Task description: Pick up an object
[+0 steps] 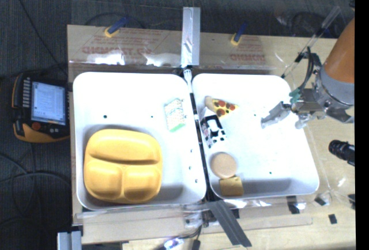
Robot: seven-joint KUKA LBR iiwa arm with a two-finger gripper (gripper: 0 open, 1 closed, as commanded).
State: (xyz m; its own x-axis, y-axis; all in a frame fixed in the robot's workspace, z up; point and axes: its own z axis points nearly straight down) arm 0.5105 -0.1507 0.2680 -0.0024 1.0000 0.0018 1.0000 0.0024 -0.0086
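Observation:
My gripper (286, 121) hangs over the right part of the right bin (271, 154), open, with bare white floor between its fingers. Along that bin's left side lie a small pizza-slice toy (221, 106), a black-and-white clip-like item (212, 130), a round tan disc (223, 164) and a mustard-brown block (231, 186). All of them sit well to the left of the gripper. The left bin (115, 90) holds a big yellow bread-shaped object (122, 163) and a small green-and-white packet (174, 114).
A metal divider post (191, 36) stands at the back between the bins. A handheld pendant with a screen (43, 108) lies left of the bench. Cables run along the arm at the right.

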